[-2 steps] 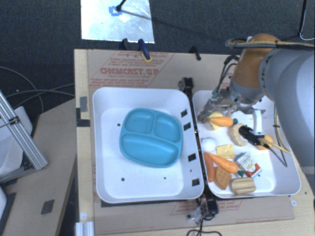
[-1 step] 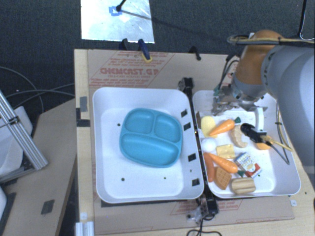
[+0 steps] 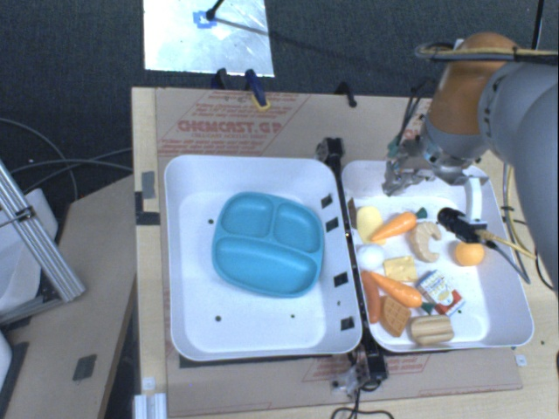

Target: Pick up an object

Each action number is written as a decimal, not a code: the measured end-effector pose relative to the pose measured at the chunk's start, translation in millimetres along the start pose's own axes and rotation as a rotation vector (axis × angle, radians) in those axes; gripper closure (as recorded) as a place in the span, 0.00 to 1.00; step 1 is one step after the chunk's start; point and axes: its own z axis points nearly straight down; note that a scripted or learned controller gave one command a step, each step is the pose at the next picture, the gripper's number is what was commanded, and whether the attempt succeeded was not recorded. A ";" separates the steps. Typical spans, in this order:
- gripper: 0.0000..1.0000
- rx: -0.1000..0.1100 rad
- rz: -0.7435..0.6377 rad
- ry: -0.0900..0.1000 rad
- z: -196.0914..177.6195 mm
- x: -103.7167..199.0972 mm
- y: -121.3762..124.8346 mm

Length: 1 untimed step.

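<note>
White bins – left holds light-blue divided tray. Right bin: orange carrot, second orange carrot, pale-yellow lemon, white egg, yellow cheese wedge, orange ball, tan bread roll, brown waffle. Arm grey, orange band. Bench tan cardboard – red print.

It looked like a robot lab, because a big grey robot arm reached over a bench with two white bins, loose cables and metal frames.
</note>
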 end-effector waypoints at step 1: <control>1.00 0.000 0.002 0.000 -44.2 -1.9 -3.0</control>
